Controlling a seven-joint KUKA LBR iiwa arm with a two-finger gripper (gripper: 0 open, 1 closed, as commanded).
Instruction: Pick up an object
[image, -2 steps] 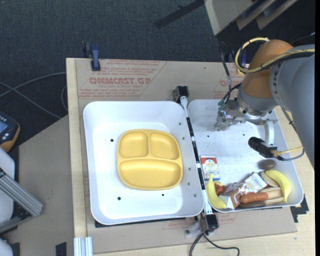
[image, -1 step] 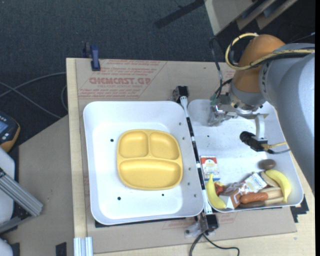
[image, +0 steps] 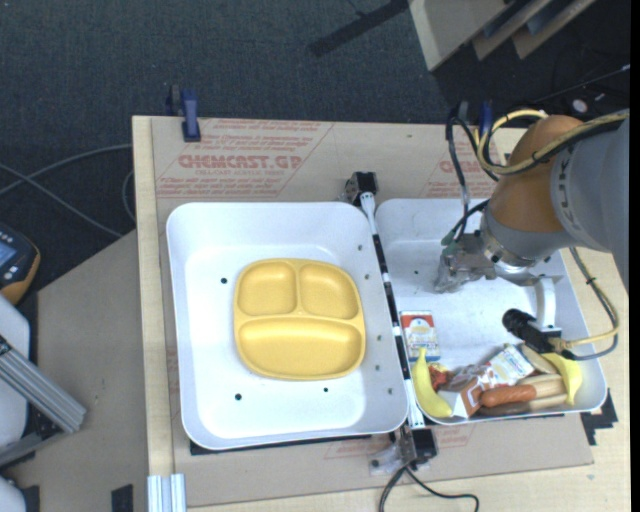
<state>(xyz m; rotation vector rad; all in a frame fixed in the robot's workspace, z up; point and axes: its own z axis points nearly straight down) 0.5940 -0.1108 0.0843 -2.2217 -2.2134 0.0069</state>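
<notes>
Board under the bins (image: 300, 150), upper left: red print reading roughly "CHEMCAST GP", the last letters faint
Same board, line above that word: smaller red print, too small to read
Same board, line below that word: smaller red print, too small to read
Same board, upper right corner beside the right bin: more red print, partly covered, unreadable
Small carton (image: 418, 333) in the right bin: red and white label with a picture, its wording too small to read
Wrappers (image: 497, 370) at the right bin's near end: printed packaging, no legible words
</notes>
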